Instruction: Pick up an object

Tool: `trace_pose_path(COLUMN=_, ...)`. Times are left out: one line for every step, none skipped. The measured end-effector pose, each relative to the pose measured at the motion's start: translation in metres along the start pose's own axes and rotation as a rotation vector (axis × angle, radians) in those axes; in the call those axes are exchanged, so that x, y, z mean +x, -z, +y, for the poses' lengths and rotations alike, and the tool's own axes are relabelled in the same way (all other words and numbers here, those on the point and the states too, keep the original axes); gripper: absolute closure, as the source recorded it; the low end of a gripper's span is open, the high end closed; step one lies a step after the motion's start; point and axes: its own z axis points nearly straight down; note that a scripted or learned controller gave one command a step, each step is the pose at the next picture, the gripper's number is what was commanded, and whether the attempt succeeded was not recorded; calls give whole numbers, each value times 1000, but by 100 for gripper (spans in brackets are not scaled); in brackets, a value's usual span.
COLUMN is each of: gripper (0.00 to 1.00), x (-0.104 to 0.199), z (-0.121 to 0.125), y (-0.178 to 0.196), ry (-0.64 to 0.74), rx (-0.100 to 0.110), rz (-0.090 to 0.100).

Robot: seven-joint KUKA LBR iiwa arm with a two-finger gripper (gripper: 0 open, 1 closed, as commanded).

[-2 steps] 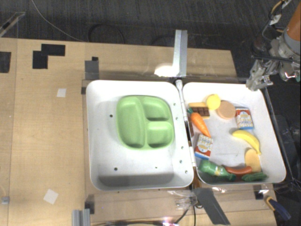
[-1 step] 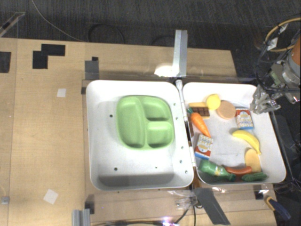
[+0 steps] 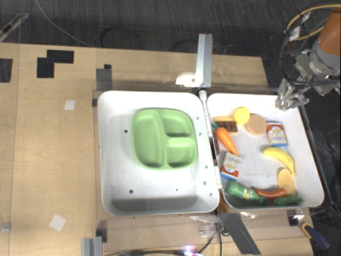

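**Arm poised at the far right corner of the toy-food bin**

The grey arm's two-finger hand (image 3: 290, 97) hangs over the far right corner of the right shallow white bin (image 3: 314, 164). Nothing sits between its metal fingers, though whether they are spread or closed cannot be told at this size.

The right bin holds a jumble of toy food. Near the far wall lie a round yellow lemon-like piece (image 3: 241, 114) and a tan disc (image 3: 256, 125), touching each other. Just beside them sits a small red-and-white carton (image 3: 276, 134). An orange toy carrot (image 3: 226, 138) lies tilted along the left wall, with a second small printed carton (image 3: 231, 164) nearer the camera. A yellow toy banana (image 3: 279, 157) curves toward the right side. Along the near wall lie a green bottle (image 3: 242, 191) and a red sausage-shaped piece (image 3: 270, 192).

The left shallow white bin (image 3: 114, 191) carries a light green divided plastic tray (image 3: 162, 137), set on the pale wooden desk (image 3: 48, 164).
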Motion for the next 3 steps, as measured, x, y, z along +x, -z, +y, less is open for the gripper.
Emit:
trace_pose_path(gripper=100, x=1, z=0, y=-26, ry=310, rx=-1, rz=0)
trace_pose_path(gripper=100, x=0, z=0, y=-18, ry=554, rx=0, rz=-1)
trace_pose_path(gripper=100, x=0, z=0, y=-13, ry=798, rx=-1, rz=-1)
